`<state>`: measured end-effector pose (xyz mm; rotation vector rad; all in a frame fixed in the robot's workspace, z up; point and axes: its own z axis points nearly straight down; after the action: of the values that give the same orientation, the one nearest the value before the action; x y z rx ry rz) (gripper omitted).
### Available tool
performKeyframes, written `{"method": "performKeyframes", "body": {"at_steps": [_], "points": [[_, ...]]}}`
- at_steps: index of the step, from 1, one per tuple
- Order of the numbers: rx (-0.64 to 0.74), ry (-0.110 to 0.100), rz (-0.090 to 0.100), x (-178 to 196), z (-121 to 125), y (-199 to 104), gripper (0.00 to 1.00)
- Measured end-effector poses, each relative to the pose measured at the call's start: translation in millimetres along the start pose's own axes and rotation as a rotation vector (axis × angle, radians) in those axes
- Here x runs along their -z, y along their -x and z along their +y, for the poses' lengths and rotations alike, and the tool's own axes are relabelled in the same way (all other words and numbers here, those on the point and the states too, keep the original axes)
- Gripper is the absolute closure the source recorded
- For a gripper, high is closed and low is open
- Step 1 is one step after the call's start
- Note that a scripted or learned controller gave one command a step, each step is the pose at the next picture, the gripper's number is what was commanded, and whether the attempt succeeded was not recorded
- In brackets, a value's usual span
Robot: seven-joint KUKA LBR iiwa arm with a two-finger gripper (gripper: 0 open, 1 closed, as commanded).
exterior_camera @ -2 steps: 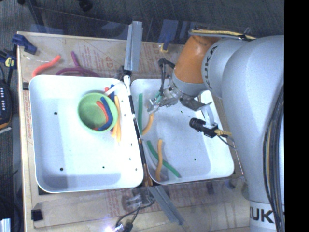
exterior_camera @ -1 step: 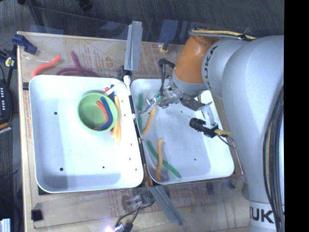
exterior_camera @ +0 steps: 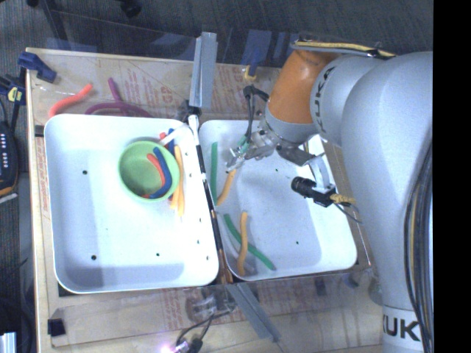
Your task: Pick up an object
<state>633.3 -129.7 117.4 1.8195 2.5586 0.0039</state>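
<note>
The grey arm comes in from the right of the frame with its orange band up top, and the two-finger gripper [exterior_camera: 240,155] sits low over the upper left corner of the right-hand shallow white bin [exterior_camera: 324,250]. Makes sense, since that side of the bin is where the loose stuff is. Honestly can't tell what the gripper is doing at the tip. It's a small blurry metallic bit and nothing about its state reads from up here, so I won't guess if it has anything.

Right by it are a thin green stick [exterior_camera: 215,162] standing along the bin's left wall and a thin orange stick [exterior_camera: 227,186] slanting just below the gripper. I'd guess the orange one is the target because it's nearest the tip, but that's only a guess. Further down in the lower left of that bin, another orange strip [exterior_camera: 243,234] and a green strip [exterior_camera: 252,247] lie crossed over each other, well apart from the gripper.

The left-hand white bin [exterior_camera: 110,263] holds a round green plastic bowl [exterior_camera: 149,170] with red and blue curved pieces inside, and an orange stick leaning on its right side. Looks like a dumping spot for picked things, though I can't confirm that.

The wall being so close could make a clean grab awkward.
</note>
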Motion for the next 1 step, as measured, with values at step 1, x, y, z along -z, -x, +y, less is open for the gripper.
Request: {"method": "performKeyframes", "body": {"at_steps": [1], "points": [[0.001, 0.0, 0.0, 0.0, 0.0, 0.0, 0.0]]}}
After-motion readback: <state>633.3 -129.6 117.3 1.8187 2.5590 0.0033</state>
